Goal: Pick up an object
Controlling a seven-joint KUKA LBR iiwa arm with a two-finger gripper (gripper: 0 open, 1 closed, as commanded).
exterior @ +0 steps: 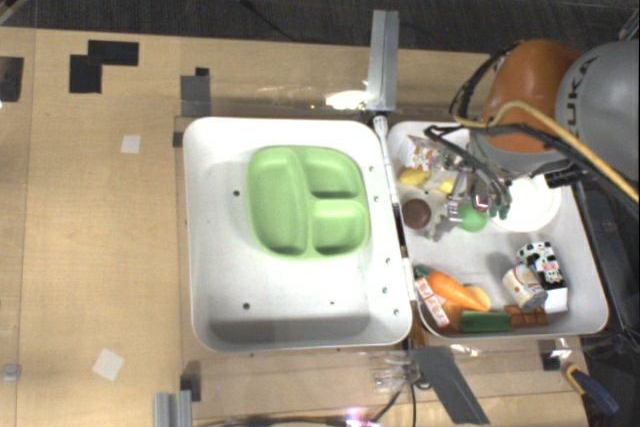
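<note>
Seemingly, claw (pixel 462 205) (crowded) near right bin's (pixel 590 285) centre.

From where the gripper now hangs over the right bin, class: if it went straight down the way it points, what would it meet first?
Probably the green object just under the gripper, beside the brown ball; depth is hard to judge from above.

Green divided tray (pixel 305 200) in left bin (pixel 215 315) (right bin (pixel 590 300) cluttered).
</note>
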